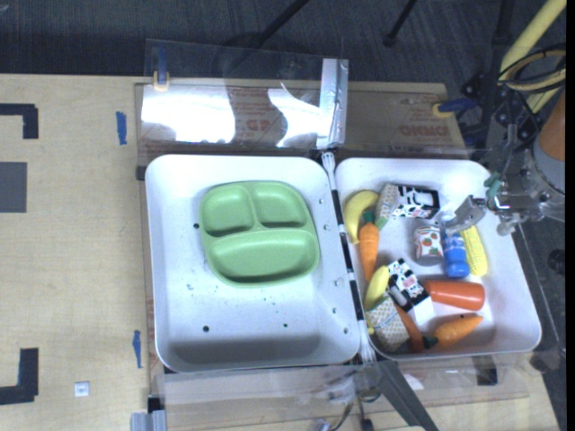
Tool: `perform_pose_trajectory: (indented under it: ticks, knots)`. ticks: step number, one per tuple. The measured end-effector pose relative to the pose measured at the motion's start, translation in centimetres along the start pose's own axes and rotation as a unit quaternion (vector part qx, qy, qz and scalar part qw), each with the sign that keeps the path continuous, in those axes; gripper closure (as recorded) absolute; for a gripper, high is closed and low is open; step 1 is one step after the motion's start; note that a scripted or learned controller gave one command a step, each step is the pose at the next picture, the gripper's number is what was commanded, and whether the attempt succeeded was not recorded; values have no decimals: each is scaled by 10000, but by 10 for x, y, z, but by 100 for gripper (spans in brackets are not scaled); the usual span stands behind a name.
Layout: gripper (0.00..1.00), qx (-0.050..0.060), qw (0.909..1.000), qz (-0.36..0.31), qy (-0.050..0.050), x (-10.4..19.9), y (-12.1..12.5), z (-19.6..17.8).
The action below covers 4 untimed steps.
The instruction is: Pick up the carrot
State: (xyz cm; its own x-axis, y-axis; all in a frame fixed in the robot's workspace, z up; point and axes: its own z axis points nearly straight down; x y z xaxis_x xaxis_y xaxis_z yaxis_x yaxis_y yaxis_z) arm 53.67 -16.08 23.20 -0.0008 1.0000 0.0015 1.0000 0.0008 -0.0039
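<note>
Carrot, slim orange plastic with a green top (368, 245), lies at nine o'clock in the right white bin (526, 317) on the pale wooden desk (72, 241); claw (469, 212) hangs at two o'clock, its spread unclear

The only lettering in view is red print on the brown cardboard (404, 124) lying behind the two white bins, too blurred to read, while the small packages in the right bin (517, 326) show only patterns and no words I can make out.
</note>
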Motion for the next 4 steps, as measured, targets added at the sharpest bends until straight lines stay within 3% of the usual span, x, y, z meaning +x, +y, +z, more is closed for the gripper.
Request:
perform_pose_trajectory:
  ticks: [1,2,3,4]
  knots:
    - [0,14,9921,1257,3,42,-54,88]
    - [0,-276,9795,1996,-4,57,-26,123]
    - [100,-357,9793,1991,37,61,-21,109]
    - [100,1,9674,2534,-8,69,-20,84]
